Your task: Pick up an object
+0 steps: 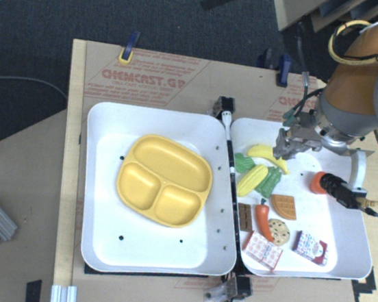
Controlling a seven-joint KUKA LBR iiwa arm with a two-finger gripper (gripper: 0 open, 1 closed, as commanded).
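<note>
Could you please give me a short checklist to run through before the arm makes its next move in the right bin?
1. Gripper over the right bin: ok, it sits at the banana.
2. Object seen between the fingers: cannot tell, the wrist hides them.
3. Target set apart from neighbours: not ok, banana, corn and green vegetable crowd together.
4. Other items out of the arm's way: ok, cookie and carrot lie nearer the camera.
5. Left bin's yellow divided plate lies flat: ok.

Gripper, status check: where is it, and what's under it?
Gripper low over right bin, at the banana. No grasp visible. Corn and green pieces crowd beside it. Yellow tray in left bin.
</note>
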